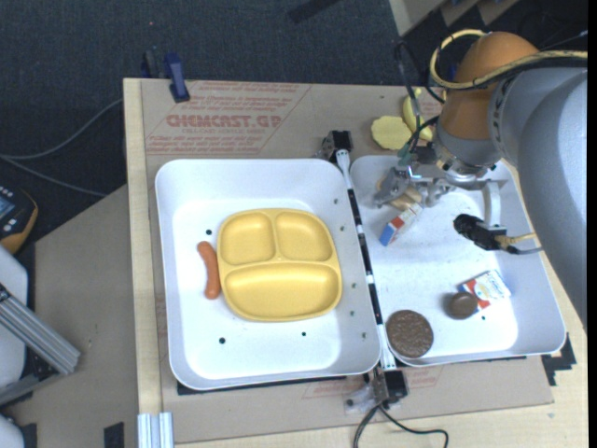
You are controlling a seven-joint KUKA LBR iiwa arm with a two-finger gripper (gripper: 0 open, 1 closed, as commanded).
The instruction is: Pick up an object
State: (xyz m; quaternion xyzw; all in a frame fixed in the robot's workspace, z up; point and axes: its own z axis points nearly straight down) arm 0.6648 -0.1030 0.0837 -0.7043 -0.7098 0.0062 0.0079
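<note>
You have two white bins (187, 343) on a brown tabletop (233, 119) over dark carpet (75, 45), one yellow tray (278, 264), one sausage (210, 270) (tool (403, 194) grip unreadable).

Two white bins (187, 343); one yellow divided plate (278, 264), one sausage (210, 270), one brown disc (409, 333), one small carton (488, 289).

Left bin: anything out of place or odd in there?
One thing: the orange sausage lies on the left bin floor, against the left edge of the yellow divided plate, not in one of its compartments. The plate sits flat and looks undamaged. No spills visible.
</note>
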